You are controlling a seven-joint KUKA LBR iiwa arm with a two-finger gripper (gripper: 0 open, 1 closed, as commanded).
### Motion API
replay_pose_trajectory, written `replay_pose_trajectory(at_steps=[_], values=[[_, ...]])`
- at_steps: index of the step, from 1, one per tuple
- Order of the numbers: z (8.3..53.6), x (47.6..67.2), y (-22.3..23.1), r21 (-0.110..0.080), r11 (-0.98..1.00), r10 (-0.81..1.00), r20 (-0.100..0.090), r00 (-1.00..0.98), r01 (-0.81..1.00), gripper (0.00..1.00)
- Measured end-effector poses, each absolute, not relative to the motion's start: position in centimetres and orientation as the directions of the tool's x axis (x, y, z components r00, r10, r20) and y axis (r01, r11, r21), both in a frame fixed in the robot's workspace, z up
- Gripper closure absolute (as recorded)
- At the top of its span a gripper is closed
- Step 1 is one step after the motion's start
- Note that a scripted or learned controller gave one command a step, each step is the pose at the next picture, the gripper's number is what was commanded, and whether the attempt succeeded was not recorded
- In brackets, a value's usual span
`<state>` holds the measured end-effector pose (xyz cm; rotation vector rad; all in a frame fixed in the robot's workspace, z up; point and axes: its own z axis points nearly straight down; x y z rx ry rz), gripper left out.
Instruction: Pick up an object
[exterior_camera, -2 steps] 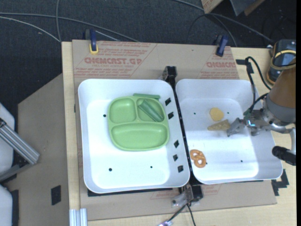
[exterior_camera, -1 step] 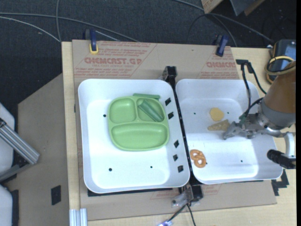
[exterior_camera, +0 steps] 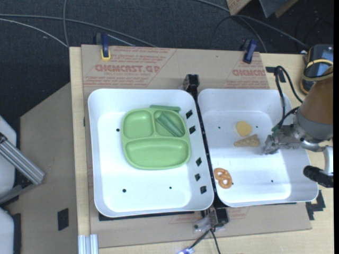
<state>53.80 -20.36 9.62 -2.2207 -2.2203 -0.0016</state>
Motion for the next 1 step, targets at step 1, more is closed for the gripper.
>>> replay_pose_trajectory(at_steps=[1], values=[[14.32,54.52,-19.82,0.006,0.002,1.0,-0.002,-0.002,1.0,1.0]])
